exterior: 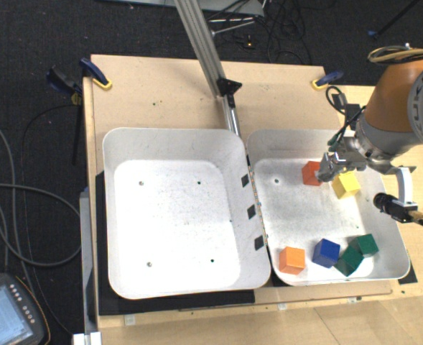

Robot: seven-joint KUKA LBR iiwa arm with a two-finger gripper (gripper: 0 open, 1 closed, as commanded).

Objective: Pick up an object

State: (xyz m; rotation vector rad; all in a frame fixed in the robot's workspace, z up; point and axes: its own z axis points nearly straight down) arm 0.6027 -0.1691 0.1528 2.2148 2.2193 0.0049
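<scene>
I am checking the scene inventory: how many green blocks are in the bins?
2, both in the right bin near its front right corner: one green block toward the corner, the other, darker green block touching it beside the blue block. The arm may hide more.

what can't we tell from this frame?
- Gripper fingers: the wrist hides them from above, so whether it has a grip cannot be judged.
- Red block: its right side is covered by the gripper.
- Yellow block: its upper edge sits under the arm.
- Dark green blocks: two overlap, so touching or stacked cannot be told.
- Arm: cut off by the right frame edge.
</scene>
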